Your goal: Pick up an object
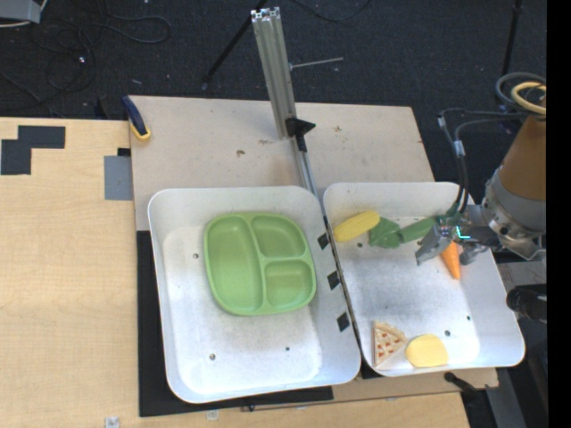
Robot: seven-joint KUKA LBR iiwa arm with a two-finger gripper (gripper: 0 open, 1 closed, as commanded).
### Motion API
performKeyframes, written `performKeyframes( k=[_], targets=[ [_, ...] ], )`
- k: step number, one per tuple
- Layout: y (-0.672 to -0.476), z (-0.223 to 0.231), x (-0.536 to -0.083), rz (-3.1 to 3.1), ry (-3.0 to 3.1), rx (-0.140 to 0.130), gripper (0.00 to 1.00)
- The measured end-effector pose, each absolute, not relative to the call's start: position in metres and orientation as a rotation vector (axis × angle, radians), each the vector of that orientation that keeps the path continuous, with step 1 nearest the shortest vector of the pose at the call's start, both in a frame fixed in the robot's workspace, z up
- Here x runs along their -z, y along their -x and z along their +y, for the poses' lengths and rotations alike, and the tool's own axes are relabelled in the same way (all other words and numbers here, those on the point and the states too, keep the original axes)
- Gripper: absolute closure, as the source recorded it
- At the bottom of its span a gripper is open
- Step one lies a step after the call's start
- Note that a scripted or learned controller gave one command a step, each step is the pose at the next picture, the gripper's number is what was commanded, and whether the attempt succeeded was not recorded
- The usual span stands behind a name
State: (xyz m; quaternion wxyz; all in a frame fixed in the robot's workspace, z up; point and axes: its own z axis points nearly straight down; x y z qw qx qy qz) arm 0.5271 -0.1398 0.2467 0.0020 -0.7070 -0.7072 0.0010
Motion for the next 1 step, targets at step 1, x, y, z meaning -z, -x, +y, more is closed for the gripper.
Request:
performKeyframes(
  k=[1],
  targets=[
    [-0.5273, -0.1398, -0.247, -2.219, 2.219, -0.003, 0.0]
  ],
)
